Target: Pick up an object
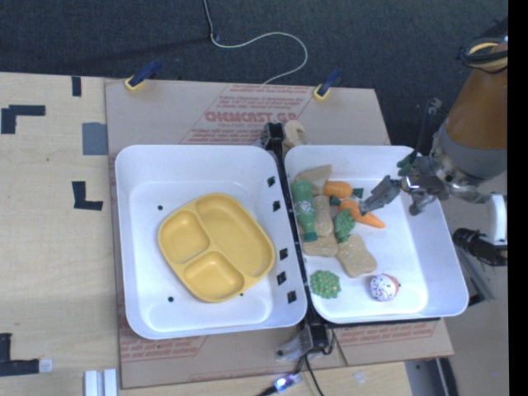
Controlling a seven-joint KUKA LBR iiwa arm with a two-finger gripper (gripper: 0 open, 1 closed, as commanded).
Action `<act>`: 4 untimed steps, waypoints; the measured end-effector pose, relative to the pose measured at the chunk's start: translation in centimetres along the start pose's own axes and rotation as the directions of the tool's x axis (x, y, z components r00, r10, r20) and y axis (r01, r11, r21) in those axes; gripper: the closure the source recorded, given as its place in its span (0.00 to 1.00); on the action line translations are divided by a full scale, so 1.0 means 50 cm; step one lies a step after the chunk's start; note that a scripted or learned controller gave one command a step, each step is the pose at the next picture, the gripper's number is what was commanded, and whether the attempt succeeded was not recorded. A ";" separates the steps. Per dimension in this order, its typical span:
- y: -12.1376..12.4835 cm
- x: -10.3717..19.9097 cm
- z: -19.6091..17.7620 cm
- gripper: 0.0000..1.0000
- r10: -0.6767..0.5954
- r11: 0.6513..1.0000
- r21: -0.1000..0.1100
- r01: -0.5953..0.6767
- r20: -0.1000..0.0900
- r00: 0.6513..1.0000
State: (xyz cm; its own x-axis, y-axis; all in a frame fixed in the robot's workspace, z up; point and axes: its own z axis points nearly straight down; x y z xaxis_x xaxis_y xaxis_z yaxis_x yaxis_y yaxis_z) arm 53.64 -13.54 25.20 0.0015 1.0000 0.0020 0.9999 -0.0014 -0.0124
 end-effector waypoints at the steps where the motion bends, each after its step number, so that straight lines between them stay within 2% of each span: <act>1: 0.004 0.000 -0.011 0.00 -0.003 1.000 -0.011 0.003 0.002 1.000; 2: 0.010 0.012 0.080 0.00 -0.003 1.000 -0.007 0.003 0.002 1.000; 3: 0.023 -0.002 0.185 0.00 -0.002 1.000 -0.007 0.002 0.002 1.000; 4: 0.020 -0.008 0.313 0.00 -0.002 1.000 -0.005 0.002 0.001 1.000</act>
State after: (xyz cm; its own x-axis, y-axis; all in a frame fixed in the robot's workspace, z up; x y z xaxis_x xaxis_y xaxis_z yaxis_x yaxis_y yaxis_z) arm 54.46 -13.92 9.55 -0.0002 1.0000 0.0011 1.0000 0.0002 -0.0070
